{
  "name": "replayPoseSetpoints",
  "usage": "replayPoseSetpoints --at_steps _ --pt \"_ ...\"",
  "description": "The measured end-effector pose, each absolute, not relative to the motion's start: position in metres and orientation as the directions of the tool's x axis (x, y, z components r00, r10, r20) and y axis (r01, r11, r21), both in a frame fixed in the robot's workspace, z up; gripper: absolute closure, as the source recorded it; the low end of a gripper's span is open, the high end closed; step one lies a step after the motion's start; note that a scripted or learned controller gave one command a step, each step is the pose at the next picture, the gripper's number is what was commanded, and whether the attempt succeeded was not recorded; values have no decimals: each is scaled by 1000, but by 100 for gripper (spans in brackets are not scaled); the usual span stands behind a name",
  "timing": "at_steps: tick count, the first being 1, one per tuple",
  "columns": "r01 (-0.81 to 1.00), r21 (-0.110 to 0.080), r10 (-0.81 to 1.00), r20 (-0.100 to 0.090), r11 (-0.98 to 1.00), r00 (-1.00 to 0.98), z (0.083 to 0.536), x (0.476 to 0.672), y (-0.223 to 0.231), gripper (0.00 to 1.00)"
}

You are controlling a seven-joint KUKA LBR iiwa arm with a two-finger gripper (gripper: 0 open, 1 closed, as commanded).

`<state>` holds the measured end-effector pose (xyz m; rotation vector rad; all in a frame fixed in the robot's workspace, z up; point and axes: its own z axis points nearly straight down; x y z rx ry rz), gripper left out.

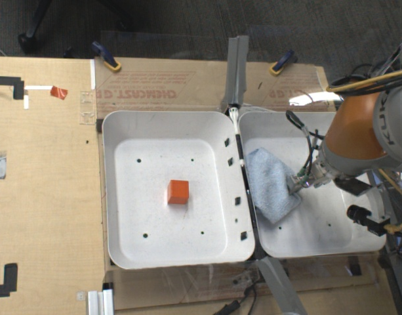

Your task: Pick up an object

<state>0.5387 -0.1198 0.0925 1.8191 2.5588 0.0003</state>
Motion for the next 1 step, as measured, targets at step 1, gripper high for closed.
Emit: replayPoseSetpoints --at_steps 1 --pt "784 1 784 -2 621 -621 155 502 -136 100"
